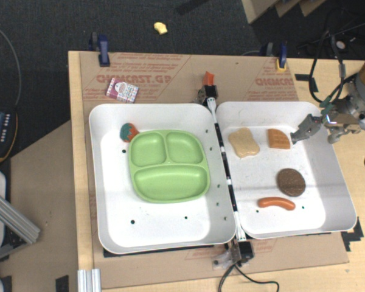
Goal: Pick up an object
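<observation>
Gripper (319, 128): hanging over the right bin's (334, 163) far right edge, can't tell if it's gripping anything
Toast (279, 139): sitting just left of it

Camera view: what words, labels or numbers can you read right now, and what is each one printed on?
"CHEMCAST GP": red print on the brown board under the bins, upper left, partly faded.
"CHEMCAST": the same red print, upper right of the board, paler.
Small pink and white packet on the board: has print, too small to read.
</observation>
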Tool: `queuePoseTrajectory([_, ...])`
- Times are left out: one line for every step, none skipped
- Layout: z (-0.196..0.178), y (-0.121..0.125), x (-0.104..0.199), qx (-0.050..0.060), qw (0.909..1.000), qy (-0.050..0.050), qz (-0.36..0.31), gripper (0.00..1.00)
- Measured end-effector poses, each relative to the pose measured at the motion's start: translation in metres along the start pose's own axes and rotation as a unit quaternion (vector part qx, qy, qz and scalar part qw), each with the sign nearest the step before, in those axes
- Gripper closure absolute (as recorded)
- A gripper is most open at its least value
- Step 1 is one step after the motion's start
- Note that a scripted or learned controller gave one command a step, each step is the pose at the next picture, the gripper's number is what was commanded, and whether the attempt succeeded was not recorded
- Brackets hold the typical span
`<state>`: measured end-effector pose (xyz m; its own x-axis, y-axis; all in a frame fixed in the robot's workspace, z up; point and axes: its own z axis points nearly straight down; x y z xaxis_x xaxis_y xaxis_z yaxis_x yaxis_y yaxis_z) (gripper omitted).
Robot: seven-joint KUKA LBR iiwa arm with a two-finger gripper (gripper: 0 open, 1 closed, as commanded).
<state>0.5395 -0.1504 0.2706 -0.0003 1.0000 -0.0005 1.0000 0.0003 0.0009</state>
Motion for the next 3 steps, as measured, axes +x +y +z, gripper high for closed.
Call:
queuePoseTrajectory([0.108,0.0,-0.031,0.005,1.0,0.001,0.002,0.0])
queuePoseTrajectory([0.191,-0.023,-0.027,0.004,1.0,0.001,0.001,0.0])
queuePoseTrajectory([0.186,0.002,-0.02,-0.001,1.0,-0.001,-0.001,0.0])
